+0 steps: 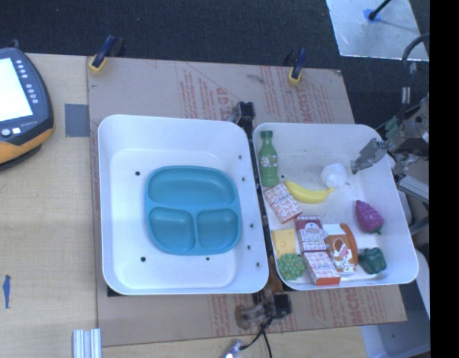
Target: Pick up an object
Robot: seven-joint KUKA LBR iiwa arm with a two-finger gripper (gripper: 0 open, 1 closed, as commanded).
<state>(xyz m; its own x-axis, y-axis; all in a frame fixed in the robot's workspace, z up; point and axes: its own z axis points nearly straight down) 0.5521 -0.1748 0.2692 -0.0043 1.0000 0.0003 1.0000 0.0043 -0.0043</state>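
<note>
The right bin [378, 136] holds several toy foods. A green bottle [268, 157] lies at its left side, with a yellow banana [308, 192] and a small white object [334, 174] near the middle. A purple fruit [369, 216] and a green pepper [372, 259] lie at the right. Red cartons [311, 235], a yellow block [284, 241] and a green round piece [290, 265] crowd the near part. My gripper [366, 157] hangs at the bin's far right rim, just right of the white object, and nothing shows between its fingers.
The left bin [118, 200] carries a blue divided plate [192, 207]. A teach pendant [10, 103] lies at the far left of the bench. Clamps [103, 53] [295, 66] hold the board's far edge. The bins' walls meet at the middle [255, 200].
</note>
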